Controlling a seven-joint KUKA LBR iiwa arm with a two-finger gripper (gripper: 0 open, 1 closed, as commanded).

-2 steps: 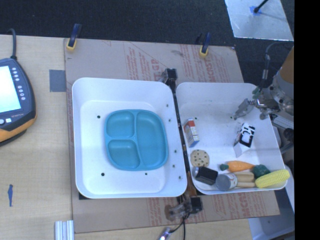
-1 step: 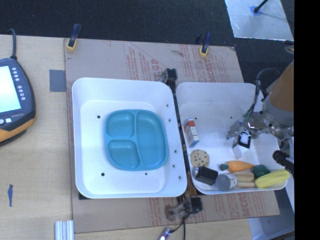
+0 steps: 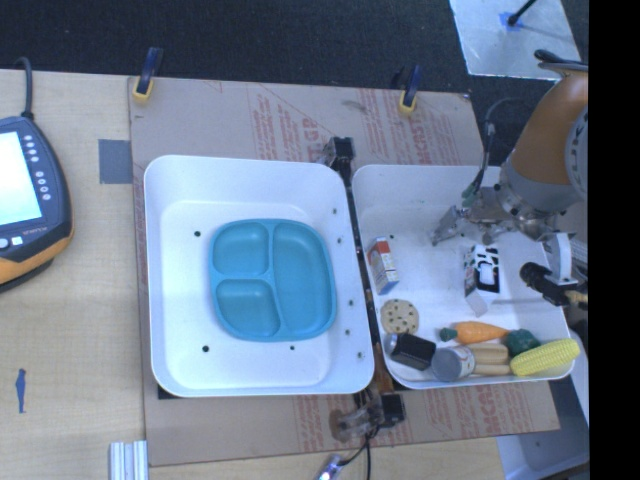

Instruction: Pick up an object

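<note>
Just below end effector (image 3: pixel 478 220): b/w box (image 3: pixel 484 268)

Teach pendant (image 3: pixel 25 198) at bench's left edge

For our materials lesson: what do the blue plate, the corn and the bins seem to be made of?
Blue plate: likely moulded plastic, matte, with one even colour and rounded compartment ridges.
Corn: probably toy plastic, slightly glossy, uniformly bright yellow.
Bins: apparently thin formed plastic, smooth white, with rounded corners and a soft sheen.
</note>
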